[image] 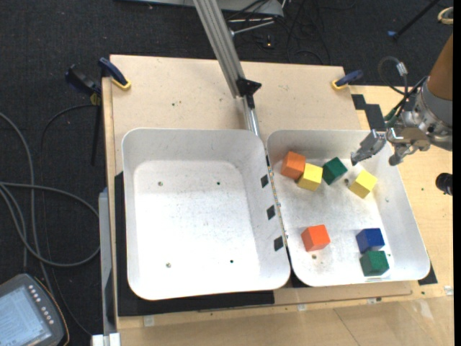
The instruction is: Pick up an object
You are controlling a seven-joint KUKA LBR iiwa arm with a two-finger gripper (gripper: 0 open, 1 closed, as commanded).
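**Blocks clustered in the right bin, gripper open above them**

Blocks of seven kinds of placement lie in the right bin (403, 215), none of them between the fingers. Near the bin's 11 o'clock corner sits an orange block (293, 164), touching a yellow block (311, 176) at its 4 o'clock. Just beside that, at its 2 o'clock, is a dark green block (334, 170). A second yellow block (362, 182) lies tilted a little apart, at the green one's 4 o'clock. Lower in the bin, a second orange block (315, 237) stands alone toward 7 o'clock of the bin's middle. Toward the 5 o'clock corner a blue block (370, 238) touches a second green block (374, 263) directly at its 6 o'clock.

The gripper (382, 150) comes in from 3 o'clock, hanging over the bin's upper right part, with its two fingers spread apart and nothing between them. One finger (366, 148) points down toward the gap between the dark green block and the tilted yellow one.

The left bin (144, 157) sits alongside on the wooden bench (180, 92).
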